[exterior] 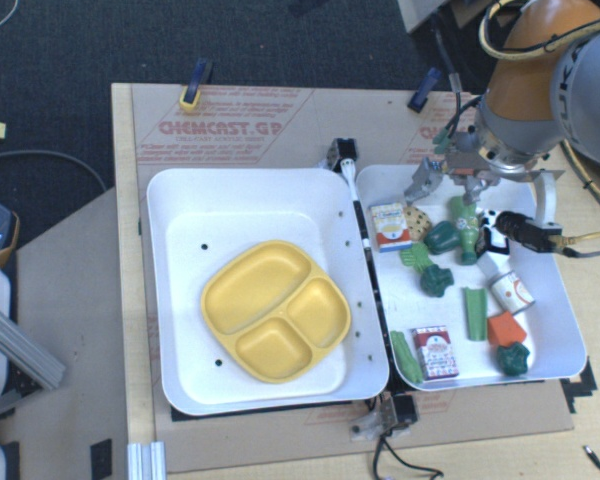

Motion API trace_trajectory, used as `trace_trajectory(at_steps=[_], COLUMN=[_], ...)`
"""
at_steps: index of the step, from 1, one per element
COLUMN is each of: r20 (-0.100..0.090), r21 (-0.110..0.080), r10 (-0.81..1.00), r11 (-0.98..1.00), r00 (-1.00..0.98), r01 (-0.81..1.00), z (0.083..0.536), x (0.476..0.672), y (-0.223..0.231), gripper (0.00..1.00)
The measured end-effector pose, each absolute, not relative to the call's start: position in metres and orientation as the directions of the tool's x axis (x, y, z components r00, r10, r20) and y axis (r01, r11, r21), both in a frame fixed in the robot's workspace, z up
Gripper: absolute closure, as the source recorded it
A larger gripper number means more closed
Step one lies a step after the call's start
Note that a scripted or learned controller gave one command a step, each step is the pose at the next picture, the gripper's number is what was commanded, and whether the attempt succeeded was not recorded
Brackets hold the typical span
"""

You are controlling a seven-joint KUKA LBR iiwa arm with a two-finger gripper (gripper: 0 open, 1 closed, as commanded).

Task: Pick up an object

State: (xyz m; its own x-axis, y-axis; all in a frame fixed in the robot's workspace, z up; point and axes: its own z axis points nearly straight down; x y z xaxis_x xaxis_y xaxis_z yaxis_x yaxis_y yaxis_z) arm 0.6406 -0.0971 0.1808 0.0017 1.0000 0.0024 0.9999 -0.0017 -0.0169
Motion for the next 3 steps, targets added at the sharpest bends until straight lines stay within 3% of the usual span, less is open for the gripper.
trace_trajectory(at_steps=[1, 3], r20=[0.001, 0.004], r21=[-0.002, 0.000], r10=[1.000, 1.000], r11=[0.000, -0.001], r00=[0.000, 0.001], r01=[1.000, 1.000], z=[0.190, 0.093], x=[0.644, 0.651], y=[-0.097, -0.103], gripper=[0.00, 0.00])
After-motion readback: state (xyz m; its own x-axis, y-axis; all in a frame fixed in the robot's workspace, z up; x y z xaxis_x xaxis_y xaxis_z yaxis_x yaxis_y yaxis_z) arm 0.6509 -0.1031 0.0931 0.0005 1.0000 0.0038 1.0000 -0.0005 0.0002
